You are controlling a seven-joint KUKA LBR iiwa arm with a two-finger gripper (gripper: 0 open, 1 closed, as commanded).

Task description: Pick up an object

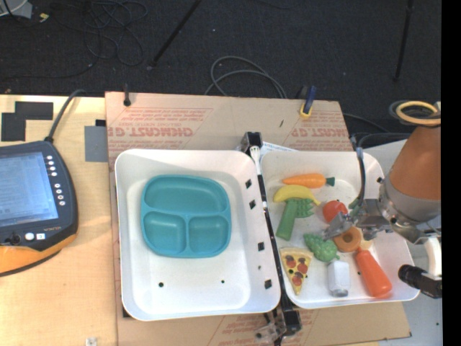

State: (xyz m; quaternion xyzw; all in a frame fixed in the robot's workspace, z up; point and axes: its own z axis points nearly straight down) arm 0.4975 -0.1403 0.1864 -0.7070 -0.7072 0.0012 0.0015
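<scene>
Two bins sit side by side on the surface; we find the arm (418, 175) reaching into the right bin (374, 294), while the left bin (130, 287) carries a teal divided plate (186, 216).

We judge the step in hand to be the approach or the start of a grasp. The end effector (344, 227) is low among the toys, its tip at the brown ring (348, 239) and just beside the red tomato (333, 210). We cannot tell whether it is open, closed or gripping anything; the metal parts blur into the clutter and nothing is plainly seen between them.

We take the likely target to be the ring: a small tan-brown disc, doughnut-like, lying flat near the bin's middle. It is crowded. A green leafy piece (321, 247) touches it on the left and an orange carrot (373, 272) lies just beside it to the lower right.

Other items noted: a second carrot (308, 181), a banana (295, 192), a green stalk (290, 215), a pizza slice (295, 267) and a white bottle (338, 277).

The next move, in our judgement, calls for closing squarely on one item and lifting straight up. Risk noted: neighbours may be nudged or caught in the grasp.
</scene>
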